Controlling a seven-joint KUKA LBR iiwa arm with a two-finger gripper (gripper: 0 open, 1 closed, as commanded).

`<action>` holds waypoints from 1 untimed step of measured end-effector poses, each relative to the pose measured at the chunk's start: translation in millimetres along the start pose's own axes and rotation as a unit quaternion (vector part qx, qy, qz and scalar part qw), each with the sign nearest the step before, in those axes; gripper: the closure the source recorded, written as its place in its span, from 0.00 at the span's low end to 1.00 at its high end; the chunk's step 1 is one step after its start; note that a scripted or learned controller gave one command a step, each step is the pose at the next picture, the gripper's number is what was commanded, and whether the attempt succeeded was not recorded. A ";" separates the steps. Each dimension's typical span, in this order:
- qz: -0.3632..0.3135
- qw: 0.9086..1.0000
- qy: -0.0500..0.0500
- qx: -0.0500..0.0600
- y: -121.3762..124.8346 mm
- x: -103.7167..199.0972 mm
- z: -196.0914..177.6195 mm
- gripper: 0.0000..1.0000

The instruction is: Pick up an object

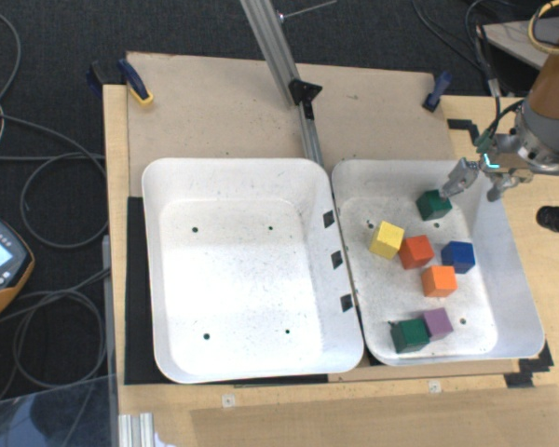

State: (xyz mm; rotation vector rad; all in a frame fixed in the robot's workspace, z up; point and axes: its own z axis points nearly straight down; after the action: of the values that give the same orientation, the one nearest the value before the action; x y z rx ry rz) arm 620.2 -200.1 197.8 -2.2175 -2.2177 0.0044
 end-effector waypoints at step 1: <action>-0.001 1.000 -0.001 -0.002 1.1 0.3 -3.3 0.00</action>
State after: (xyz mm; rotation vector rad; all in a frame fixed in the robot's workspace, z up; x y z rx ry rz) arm 621.4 -199.8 201.1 -2.2184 -2.2233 0.0011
